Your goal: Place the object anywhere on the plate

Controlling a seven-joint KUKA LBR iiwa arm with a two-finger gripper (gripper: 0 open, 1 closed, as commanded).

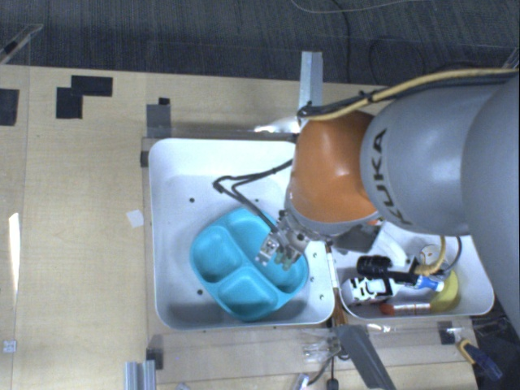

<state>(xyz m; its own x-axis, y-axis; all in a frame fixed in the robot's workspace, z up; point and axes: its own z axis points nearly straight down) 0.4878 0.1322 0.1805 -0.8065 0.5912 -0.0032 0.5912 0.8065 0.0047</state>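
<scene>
The grey KUKA arm (439,161), with its orange band (329,169) above the wrist, was seen reaching in from the right over the left white bin (166,218). The gripper (279,252) was positioned low over the right part of a blue divided plate (244,265), which was laid in the near half of that bin. The plate was seen to be split into three compartments, and the gripper was poised over the one on the right, close to the plate's rim. Something small and greenish was glimpsed at the fingertips, but it could not be made out, and whether the fingers were apart or together could not be told from this slant.

A black cable (244,187) was looped across the far part of the left bin, from the wrist toward the middle of the bin floor. In the right bin (479,299), partly hidden by the arm, several items were clustered near the near wall: a black-and-white object (370,279), a blue-tipped item (429,283), a yellow object (445,292) and a red-tipped marker (405,306). The two bins were set side by side on the pale wooden bench (73,242).
</scene>
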